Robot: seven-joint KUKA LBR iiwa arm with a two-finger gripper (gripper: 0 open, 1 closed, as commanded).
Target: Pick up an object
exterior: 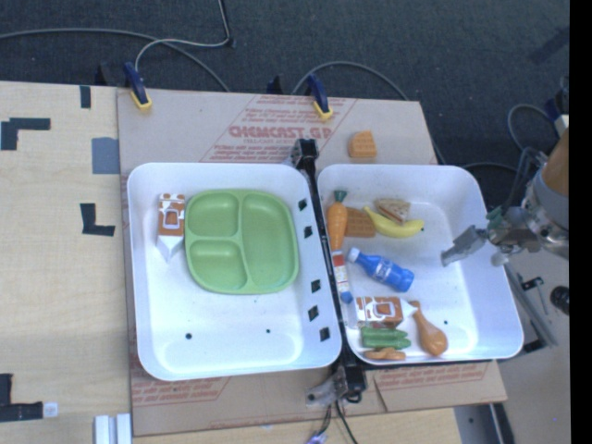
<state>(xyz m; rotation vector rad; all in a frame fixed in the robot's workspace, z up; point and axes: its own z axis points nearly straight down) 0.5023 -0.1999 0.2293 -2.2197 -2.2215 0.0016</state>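
Step in hand: approach over the right bin [467, 188], nothing picked yet.
Nearest row, bottom wall of right bin: green pods [384, 340] beside a small carton [377, 310], with a toy drumstick [428, 333] to their right; all 3 crowded, touching or almost so.
Middle of right bin: blue bottle [383, 269], lying on its side at a slant, bare floor on its right flank; judged the easiest target.
Farther row: banana [396, 226] with a sandwich wedge [392, 209] touching it, carrot [337, 222] against the divider.
Gripper [460, 246]: low over the right part of the same bin, at the right rim; 1 grey finger seen pointing left and down, so open or closed cannot be told; nothing seen held.
Target versus tool: bottle to the gripper's left, apart from it, bare white floor between the 2.
Doing it well: travel left until centred over the bottle's body, turn the wrist so closure runs across the short width, descend straight, keep clear of the carton below it.
Risk: round bottle likely to roll or squirt out if caught near cap or end.
Left bin [148, 340]: green divided plate [242, 241] and a 2nd carton [170, 222]; well apart from the gripper.
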